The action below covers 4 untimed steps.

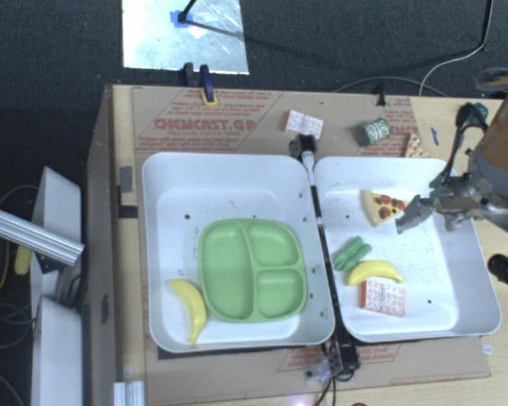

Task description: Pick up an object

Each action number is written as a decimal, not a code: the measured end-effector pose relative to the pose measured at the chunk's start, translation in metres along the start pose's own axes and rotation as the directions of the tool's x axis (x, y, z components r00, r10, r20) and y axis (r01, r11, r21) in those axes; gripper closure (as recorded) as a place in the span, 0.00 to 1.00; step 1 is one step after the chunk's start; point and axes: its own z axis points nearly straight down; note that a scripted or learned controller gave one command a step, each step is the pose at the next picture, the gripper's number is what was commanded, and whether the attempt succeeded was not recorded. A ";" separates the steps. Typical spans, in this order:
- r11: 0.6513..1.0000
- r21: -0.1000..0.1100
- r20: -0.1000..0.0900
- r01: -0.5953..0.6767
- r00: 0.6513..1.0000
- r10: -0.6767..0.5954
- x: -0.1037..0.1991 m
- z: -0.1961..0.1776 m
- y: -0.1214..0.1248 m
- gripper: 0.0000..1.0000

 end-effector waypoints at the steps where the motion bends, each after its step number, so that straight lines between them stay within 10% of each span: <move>1: 1.000 -0.011 0.003 -0.003 1.000 0.003 0.015 0.169 0.016 0.00; 2: 1.000 -0.014 0.003 0.000 1.000 0.000 -0.028 0.171 0.094 0.00; 3: 1.000 0.002 -0.001 -0.002 1.000 0.002 0.021 0.177 0.016 0.00; 4: 1.000 -0.002 0.001 0.001 1.000 -0.001 -0.026 0.154 0.115 0.00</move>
